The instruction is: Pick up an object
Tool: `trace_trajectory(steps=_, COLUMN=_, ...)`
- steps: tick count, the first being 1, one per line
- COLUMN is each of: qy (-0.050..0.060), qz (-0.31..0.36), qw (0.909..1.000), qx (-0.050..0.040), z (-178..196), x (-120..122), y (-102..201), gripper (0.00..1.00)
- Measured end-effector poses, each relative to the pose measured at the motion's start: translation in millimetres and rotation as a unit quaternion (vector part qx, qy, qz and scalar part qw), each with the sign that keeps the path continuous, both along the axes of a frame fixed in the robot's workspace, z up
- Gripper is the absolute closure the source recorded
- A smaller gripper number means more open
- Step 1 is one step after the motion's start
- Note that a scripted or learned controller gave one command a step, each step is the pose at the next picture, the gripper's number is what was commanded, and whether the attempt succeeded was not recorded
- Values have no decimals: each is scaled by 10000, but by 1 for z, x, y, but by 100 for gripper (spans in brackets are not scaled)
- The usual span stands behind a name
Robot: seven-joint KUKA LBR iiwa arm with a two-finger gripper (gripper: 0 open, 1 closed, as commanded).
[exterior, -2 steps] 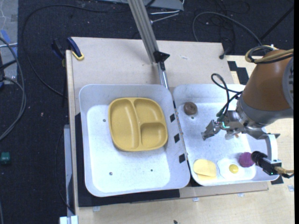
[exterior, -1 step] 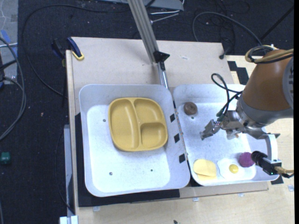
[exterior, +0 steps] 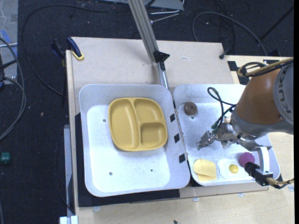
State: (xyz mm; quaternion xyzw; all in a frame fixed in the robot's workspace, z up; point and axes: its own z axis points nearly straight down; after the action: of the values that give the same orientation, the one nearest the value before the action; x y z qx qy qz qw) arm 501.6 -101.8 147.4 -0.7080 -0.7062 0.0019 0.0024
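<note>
- We see the pale wooden table (exterior: 121, 62) from above, bearing two shallow white bins side by side.
- In the left white bin (exterior: 93, 171) lies a yellow plastic plate (exterior: 138, 123) with three compartments, set toward the bin's upper middle and turned slightly askew.
- The right white bin (exterior: 198, 94) holds four small things: a round brown disc-like piece (exterior: 190, 108) near its upper left corner, a pale yellow flat block like a slice of cheese (exterior: 205, 168) near the lower left, a white toy fried egg with a yellow yolk (exterior: 231, 169) just beside that block on its right, and a small purple rounded piece (exterior: 246, 159) just right of the egg.
- The grey arm with its orange-brown band (exterior: 264, 104) reaches in from the right and covers much of the right bin's far side.
- Its metal pincer (exterior: 204, 141) points toward the left, in the middle of the right bin, above the yellow block and below the brown disc, apart from both.
- We cannot tell how far apart the pincer stands, as its tip is small and blurred; we see nothing caught in it.
- A black cable (exterior: 216, 98) loops from the arm over the upper part of the right bin.
- A grey metal pole (exterior: 145, 27) runs at a slant from the top edge down to the gap between the bins.
- A blue and yellow clamp (exterior: 74, 48) sits at the table's upper left corner.
</note>
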Motion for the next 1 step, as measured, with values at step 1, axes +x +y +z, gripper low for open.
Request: trace_trajectory(steps=1, qy=-15, qz=5, qw=10000, qx=-3, z=-53, x=-1, y=0, gripper=0)
